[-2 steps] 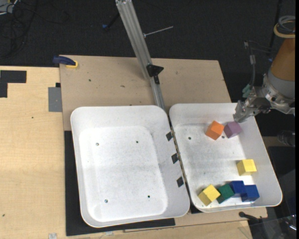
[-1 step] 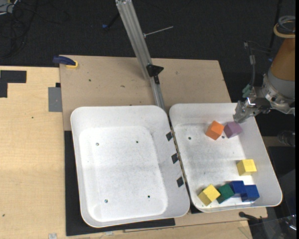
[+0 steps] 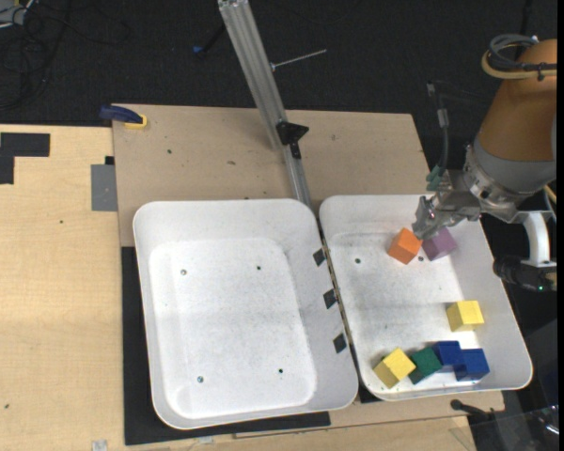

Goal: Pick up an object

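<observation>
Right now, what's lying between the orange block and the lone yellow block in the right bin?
Bare bin floor lies between the orange block and the yellow block in the camera view.

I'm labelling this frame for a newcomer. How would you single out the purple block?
Look in the right bin, at its far end under the end effector. Two blocks touch there: the purple block is on the right, beside the orange block.

arm [image 3: 517, 130]: orange band; grey wrist | gripper [image 3: 430, 216]: small, dark metal | black cable looped above
</observation>
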You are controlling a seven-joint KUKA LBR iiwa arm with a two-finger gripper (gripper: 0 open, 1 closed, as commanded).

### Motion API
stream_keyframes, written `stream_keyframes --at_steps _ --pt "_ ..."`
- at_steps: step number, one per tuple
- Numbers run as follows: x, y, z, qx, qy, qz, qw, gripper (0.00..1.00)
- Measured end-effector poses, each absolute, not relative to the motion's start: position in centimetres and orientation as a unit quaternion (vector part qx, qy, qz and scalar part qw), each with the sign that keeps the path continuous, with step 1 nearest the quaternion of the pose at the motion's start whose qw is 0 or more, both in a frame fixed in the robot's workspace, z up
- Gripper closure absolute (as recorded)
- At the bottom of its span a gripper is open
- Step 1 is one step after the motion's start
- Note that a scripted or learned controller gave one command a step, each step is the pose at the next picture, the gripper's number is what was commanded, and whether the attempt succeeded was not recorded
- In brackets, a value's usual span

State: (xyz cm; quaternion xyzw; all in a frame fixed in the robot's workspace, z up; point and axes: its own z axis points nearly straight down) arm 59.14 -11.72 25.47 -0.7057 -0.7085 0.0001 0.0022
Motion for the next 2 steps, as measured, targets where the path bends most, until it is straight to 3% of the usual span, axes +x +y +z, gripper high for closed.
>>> stream_keyframes --at_steps 2 --pt "57.6 -0.1 25.5 -0.705 -0.709 0.0007 0.003 1.0"
